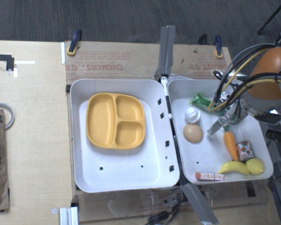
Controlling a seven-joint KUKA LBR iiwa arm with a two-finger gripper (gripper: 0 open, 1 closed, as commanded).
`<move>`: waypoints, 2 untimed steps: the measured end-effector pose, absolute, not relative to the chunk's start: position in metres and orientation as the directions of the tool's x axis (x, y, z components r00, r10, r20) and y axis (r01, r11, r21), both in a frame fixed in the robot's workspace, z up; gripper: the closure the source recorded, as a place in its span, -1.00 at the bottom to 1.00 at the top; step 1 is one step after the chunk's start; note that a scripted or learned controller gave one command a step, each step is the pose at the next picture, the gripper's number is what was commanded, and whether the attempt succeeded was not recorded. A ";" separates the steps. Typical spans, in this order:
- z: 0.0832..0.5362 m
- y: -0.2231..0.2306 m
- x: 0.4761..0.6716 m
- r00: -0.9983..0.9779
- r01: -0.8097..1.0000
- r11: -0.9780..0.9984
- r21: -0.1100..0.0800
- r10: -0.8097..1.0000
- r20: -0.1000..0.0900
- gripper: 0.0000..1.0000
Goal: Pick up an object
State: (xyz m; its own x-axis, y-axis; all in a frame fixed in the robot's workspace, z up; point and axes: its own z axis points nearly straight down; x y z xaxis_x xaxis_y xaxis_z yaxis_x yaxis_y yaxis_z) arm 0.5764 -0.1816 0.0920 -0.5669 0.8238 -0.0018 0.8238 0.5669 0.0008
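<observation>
Hovering over right bin, gripper sits between egg leftward and carrot just below-right, carrot's axis near-vertical; finger spread unreadable.

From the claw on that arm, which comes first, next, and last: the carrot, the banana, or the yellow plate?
Measured from the gripper in the right bin:
1. Carrot, just below it, right bin.
2. Banana, lower, near the right bin's front edge.
3. Yellow plate, farthest, across in the left bin.
</observation>
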 end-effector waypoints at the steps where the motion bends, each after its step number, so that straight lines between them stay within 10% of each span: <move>1: 0.093 -0.223 0.536 -0.741 0.671 0.741 0.000 0.671 -0.004 -1.00; 2: 0.103 -0.223 0.537 -0.740 0.673 0.740 0.002 0.673 -0.007 1.00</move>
